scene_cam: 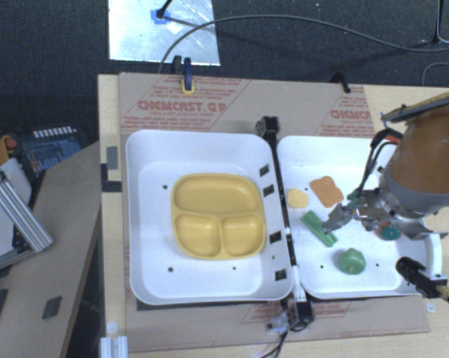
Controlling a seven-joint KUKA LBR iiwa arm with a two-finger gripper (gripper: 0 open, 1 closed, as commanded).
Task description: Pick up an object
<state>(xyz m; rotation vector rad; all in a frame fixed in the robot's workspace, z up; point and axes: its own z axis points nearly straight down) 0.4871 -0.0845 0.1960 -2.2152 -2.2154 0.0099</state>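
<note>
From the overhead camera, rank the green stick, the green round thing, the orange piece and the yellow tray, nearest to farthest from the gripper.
From the gripper:
1. Green stick, right at the fingertips, right bin.
2. Orange piece, just behind.
3. Green round thing, toward the front; close to the orange piece's distance, so this order is uncertain.
4. Yellow tray, left bin.

I see a green stick (318,228), green ball (351,261), orange slice (327,190) and yellow piece (297,198) lying in the right bin (359,149).

arm (426,162): broad orange band, grey link beneath | cables: black, one red-tipped, along the wrist | gripper (335,224): grey metal, slim fingers | teal spot by the wrist, possibly a fitting
</note>
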